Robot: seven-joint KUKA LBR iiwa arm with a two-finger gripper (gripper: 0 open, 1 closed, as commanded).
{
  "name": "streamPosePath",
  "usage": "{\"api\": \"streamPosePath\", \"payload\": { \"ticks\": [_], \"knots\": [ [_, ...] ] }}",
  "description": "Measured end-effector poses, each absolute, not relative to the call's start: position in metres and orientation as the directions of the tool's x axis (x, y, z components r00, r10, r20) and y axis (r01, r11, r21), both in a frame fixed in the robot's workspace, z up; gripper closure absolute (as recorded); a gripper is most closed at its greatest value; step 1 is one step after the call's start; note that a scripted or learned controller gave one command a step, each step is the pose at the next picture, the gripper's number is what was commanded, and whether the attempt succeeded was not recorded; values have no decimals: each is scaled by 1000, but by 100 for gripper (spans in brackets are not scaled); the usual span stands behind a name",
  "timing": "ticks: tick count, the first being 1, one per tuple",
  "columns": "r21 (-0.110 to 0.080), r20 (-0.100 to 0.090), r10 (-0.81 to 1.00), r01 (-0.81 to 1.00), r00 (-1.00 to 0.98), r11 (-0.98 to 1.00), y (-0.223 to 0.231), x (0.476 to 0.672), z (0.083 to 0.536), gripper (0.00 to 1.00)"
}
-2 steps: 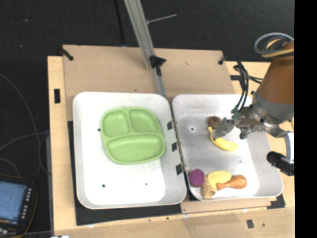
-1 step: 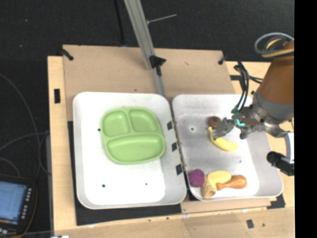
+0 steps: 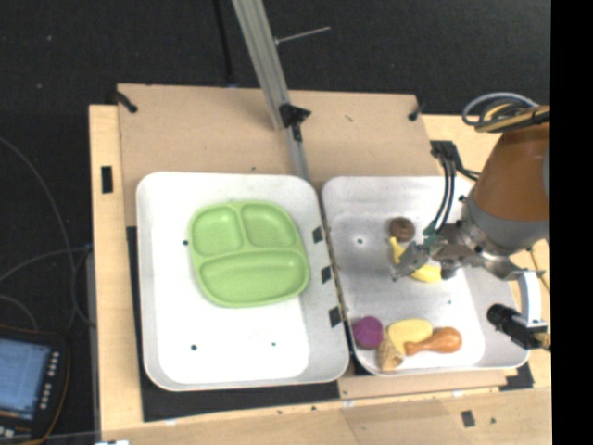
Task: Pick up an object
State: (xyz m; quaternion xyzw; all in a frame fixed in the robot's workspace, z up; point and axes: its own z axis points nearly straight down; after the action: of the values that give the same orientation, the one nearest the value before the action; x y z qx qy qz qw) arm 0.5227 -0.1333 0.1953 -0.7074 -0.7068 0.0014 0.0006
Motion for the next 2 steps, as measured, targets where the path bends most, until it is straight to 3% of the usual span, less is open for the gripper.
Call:
{"api": "streamPosePath", "payload": {
  "ticks": [2],
  "knots": [
    [0,-1,1000,1000,2,-2,-127,517,100,0]
  ]
}}
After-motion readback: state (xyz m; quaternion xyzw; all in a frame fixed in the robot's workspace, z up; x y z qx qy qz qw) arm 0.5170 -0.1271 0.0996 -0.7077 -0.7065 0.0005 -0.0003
